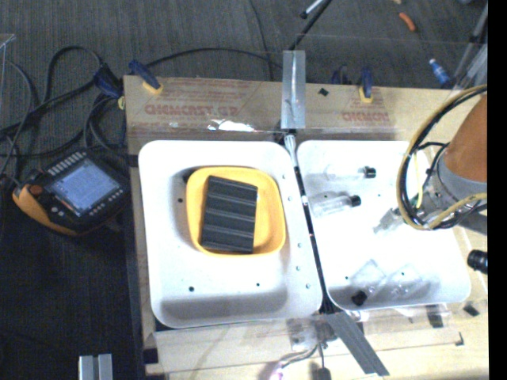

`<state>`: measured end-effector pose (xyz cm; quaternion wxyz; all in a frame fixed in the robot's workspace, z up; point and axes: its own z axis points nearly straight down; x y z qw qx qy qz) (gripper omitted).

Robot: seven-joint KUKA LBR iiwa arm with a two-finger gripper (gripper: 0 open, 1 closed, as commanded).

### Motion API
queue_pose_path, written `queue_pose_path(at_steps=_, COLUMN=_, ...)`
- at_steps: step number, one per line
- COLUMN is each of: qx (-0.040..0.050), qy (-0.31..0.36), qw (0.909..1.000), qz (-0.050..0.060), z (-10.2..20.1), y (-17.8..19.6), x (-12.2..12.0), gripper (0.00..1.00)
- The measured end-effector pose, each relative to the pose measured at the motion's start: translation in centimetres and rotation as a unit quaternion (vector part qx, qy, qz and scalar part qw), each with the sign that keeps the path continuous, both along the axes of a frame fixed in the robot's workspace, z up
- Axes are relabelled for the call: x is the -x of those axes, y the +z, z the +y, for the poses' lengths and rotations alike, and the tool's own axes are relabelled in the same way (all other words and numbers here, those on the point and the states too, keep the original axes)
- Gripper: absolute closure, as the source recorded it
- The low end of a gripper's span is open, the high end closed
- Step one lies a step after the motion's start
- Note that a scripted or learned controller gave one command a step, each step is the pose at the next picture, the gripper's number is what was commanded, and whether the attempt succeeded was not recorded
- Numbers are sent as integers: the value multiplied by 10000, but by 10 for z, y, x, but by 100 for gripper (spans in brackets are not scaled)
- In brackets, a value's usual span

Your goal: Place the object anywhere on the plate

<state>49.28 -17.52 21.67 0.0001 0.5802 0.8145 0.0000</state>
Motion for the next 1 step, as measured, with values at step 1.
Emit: queue_pose_path(at_steps=1, qx=0, qy=1, qw=10000, qz=1, z=0, y=0, x=0, gripper=0)
